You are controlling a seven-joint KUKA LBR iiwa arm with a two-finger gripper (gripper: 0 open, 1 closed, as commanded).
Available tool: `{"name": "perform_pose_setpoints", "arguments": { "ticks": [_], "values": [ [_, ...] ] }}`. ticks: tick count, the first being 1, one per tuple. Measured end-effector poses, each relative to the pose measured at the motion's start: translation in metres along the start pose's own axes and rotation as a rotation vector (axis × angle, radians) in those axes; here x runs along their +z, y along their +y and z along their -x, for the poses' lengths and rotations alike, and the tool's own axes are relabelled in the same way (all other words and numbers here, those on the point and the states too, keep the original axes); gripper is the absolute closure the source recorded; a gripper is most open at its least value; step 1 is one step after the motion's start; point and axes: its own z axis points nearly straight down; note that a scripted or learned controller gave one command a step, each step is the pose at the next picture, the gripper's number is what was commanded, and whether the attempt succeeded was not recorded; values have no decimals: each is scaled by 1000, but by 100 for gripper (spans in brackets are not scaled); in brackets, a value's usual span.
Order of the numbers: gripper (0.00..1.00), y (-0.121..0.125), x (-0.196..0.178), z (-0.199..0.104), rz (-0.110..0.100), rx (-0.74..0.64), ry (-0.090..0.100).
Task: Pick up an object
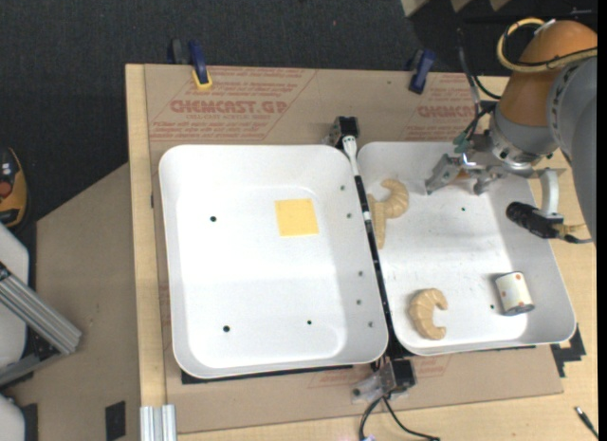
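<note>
My gripper (461, 175) hangs over the back of the right bin (474, 240), its fingers spread open with nothing between them. A tan croissant-shaped piece (389, 202) lies to its left, against the wall between the bins. A second tan croissant (428, 314) rests near the right bin's front edge. A small white cylinder (512, 292) lies on its side at the front right. In the left bin (218, 278) a flat yellow square (296, 217) lies toward the back middle.
The two bins meet along a dark clamped seam (365, 230). They sit on a cardboard sheet (285, 98) held by blue clamps (197, 58) at the back. The arm (541, 79) enters from the upper right.
</note>
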Motion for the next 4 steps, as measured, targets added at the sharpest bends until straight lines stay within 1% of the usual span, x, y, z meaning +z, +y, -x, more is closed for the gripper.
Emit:
{"name": "perform_pose_setpoints", "arguments": {
  "ticks": [1,2,3,4],
  "values": [
    [100,1,-12,1,4,-1,-6],
    [100,-21,-261,-31,28,-4,-9],
    [100,-60,-151,-89,-4,-5,0],
    [100,-23,-281,-175,27,-12,-2]
  ]
}}
